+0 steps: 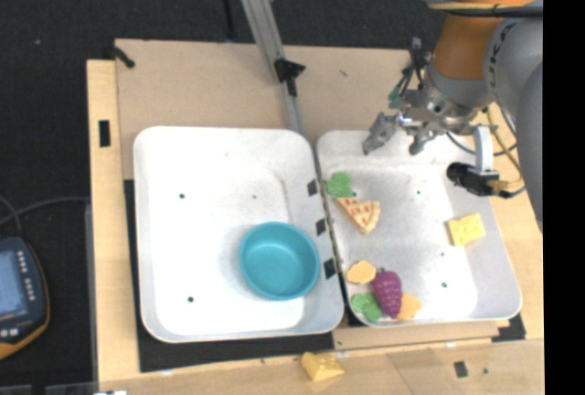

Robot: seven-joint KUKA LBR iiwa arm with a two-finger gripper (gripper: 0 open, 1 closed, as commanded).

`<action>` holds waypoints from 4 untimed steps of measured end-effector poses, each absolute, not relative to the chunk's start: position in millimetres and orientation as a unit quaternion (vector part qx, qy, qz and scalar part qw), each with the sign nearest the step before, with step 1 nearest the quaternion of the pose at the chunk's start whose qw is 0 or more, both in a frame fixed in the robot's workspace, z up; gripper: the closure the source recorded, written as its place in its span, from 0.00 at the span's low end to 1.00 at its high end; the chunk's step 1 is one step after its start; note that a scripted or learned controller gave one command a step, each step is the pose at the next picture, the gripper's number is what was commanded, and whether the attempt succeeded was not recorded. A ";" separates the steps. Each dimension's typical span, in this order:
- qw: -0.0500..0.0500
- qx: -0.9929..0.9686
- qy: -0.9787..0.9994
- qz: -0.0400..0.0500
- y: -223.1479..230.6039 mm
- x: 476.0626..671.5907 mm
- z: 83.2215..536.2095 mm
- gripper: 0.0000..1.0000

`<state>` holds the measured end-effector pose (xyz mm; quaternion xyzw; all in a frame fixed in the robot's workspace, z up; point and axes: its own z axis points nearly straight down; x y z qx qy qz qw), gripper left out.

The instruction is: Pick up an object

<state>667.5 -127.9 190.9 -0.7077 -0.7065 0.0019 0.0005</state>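
Note:
My gripper hangs over the far edge of the right bin, fingers spread apart with nothing between them. In that bin lie a pizza slice and a green piece near the left wall. A yellow cheese block sits at the right side. At the front left corner cluster a purple grape bunch, a yellow piece, a green piece and an orange piece. A blue bowl rests in the left bin.
A grey metal pole slants down from the top to the gap between the bins. A yellow wedge lies on the bench in front of the bins. A handheld pendant sits at the far left. Cables hang beside the wrist at right.

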 end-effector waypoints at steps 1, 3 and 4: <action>0.000 -0.708 -0.706 0.001 -126.0 661.0 133.9 0.00; -0.002 -0.708 -0.706 -0.002 -128.2 665.6 189.7 1.00; -0.001 -0.707 -0.707 -0.001 -129.5 666.3 220.5 1.00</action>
